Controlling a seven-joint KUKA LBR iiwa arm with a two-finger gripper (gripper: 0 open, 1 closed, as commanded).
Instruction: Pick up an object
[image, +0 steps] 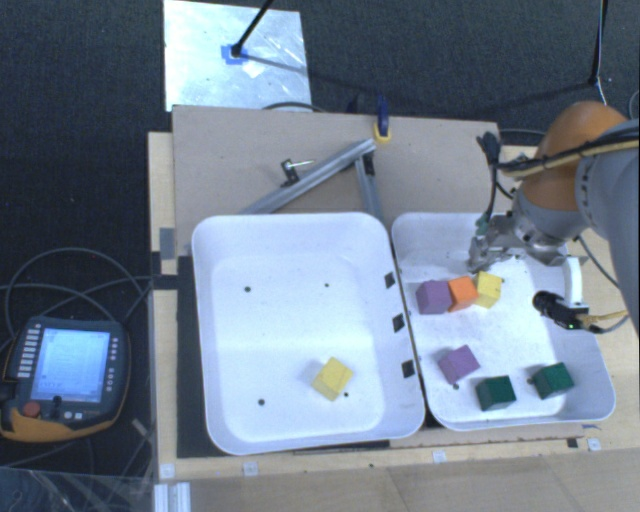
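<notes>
**Gripper low over the block cluster in right bin, grasp unconfirmed**

Gripper (484, 258) sits at the end of the grey arm (605, 190) reaching in from the right, low over the back part of the right bin (590, 405). Its opening is too small and too hidden by the wrist to tell, and no block is visibly between the tips.

Closest target: pale yellow block (488, 289), just below the tip toward the near edge, touching or almost touching it. The orange block (462, 292) butts against it on the left, then a purple block (433, 297) touching the orange; the row runs left-right, so a clean single pick looks tight.

Farther toward the near edge: second purple block (459, 362), two dark green blocks (494, 391) (551, 379), well apart from the gripper.

Left bin (215, 240) holds one yellow block (332, 378), far across the divider.
</notes>
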